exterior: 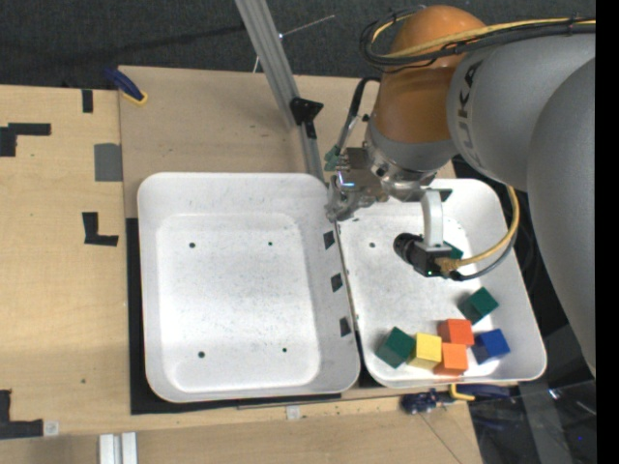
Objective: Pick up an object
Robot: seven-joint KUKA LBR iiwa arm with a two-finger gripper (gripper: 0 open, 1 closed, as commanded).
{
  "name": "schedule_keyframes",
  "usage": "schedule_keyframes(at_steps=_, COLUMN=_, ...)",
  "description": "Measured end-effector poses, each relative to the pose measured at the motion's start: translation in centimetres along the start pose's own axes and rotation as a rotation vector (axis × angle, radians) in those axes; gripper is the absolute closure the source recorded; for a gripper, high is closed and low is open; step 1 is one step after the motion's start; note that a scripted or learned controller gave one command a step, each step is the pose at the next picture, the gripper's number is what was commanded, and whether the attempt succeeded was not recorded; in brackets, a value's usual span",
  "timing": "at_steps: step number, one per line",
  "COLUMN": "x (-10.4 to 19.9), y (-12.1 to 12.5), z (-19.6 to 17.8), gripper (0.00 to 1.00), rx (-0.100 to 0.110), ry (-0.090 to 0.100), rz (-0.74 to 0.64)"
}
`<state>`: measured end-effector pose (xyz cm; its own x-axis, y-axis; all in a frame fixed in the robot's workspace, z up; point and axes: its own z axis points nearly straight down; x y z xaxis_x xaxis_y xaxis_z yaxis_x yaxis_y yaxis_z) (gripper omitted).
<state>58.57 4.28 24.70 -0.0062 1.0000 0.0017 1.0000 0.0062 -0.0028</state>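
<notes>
Subject: single grey arm (522,114) with an orange band (426,51) above the wrist, reaching in from the view's right. Pale lettering runs along the grey casing beside the band. It is seen at a steep angle and only in part, so it cannot be read with confidence. No other labels or writing are legible.

The jaws sit low at the far left corner of the right-hand bin (517,288), against the rim where the two bins meet. Whether the jaws are open or closed cannot be determined, because the wrist body and glare obscure them. Nothing is seen held.

Task items: six small coloured blocks, all in the right-hand bin, grouped at its near right corner and well apart from the jaws.
- A green block (395,346) is at the left of the group and touches a yellow block (427,348).
- Two orange blocks come next, one (456,332) just behind the other (453,358).
- A blue block (491,344) lies to their right.
- A dark green block (478,304), turned at an angle, lies just behind the group.

The left-hand bin (155,259) shows only speckled marks and four dark dots on its floor. Three black tabs (337,281) sit along the shared rim.

The wooden desk (58,307) carries black tape marks (95,228) and a grey patch (108,160) at the left. A slanted metal rail (263,37) carries a black bracket (306,111).
</notes>
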Motion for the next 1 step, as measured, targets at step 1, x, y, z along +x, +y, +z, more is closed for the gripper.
schedule_keyframes(at_steps=1, x=5.13, y=-2.96, z=-0.21, gripper=1.00, rx=0.001, ry=0.000, rz=-0.001)
